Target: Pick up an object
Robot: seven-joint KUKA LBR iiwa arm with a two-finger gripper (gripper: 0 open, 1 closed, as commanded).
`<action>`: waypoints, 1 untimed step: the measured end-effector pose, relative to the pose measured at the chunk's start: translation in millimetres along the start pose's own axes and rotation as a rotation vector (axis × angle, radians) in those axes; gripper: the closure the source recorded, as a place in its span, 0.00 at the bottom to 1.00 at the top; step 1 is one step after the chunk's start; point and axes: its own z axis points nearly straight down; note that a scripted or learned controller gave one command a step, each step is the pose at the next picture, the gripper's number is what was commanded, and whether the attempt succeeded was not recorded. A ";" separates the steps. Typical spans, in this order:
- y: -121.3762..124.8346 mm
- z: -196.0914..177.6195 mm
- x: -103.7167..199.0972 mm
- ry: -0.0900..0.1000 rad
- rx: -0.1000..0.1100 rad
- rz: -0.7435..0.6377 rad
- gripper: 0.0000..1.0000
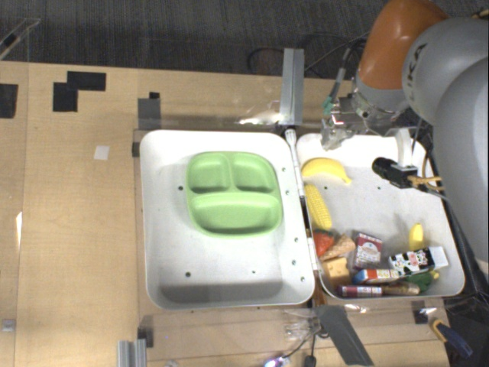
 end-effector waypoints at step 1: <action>-96.3 93.8 -50.6 -0.001 -0.002 -0.164 1.00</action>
